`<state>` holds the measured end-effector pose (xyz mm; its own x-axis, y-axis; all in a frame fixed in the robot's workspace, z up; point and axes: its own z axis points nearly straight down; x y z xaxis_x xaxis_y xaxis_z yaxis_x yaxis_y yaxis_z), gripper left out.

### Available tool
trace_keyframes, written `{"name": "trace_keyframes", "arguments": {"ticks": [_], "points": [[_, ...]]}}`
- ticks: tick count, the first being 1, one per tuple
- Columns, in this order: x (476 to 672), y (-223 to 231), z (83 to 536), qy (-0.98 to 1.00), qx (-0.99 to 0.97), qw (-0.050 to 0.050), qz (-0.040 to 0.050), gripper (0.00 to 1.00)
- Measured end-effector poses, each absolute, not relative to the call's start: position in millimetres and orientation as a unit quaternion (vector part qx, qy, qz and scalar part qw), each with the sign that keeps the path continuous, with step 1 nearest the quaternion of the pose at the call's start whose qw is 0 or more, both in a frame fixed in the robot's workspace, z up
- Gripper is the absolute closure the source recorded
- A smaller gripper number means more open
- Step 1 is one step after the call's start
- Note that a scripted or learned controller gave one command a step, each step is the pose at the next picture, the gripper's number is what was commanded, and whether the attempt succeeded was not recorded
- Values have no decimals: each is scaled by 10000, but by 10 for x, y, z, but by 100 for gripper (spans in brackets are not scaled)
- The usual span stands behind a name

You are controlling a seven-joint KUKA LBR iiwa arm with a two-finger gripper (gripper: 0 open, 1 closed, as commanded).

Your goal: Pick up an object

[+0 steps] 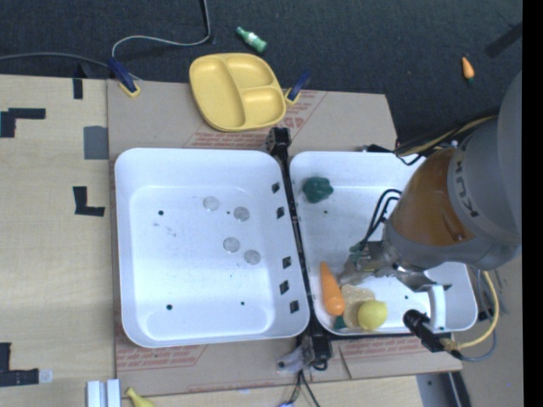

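Tapered orange carrot [331,289] beside round yellow fruit [372,315], right white bin [339,176].

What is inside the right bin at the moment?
The right bin holds a dark green object near its far left corner, and a carrot, a yellow ball and a pale item at the near edge. The arm covers the bin's right side.

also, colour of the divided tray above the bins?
Yellow tray, clearest in the camera view.
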<state>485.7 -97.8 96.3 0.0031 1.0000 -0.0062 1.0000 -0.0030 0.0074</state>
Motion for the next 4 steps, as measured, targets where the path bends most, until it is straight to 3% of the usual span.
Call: {"name": "trace_keyframes", "arguments": {"ticks": [1,2,3,4], "points": [[4862,-994,969,7054,7087,72,1,0],[4858,-984,1058,7059,7083,50,-3,100],[4857,-983,1056,7059,7083,49,-3,0],[4858,-976,1148,7061,7081,41,-3,100]]}}
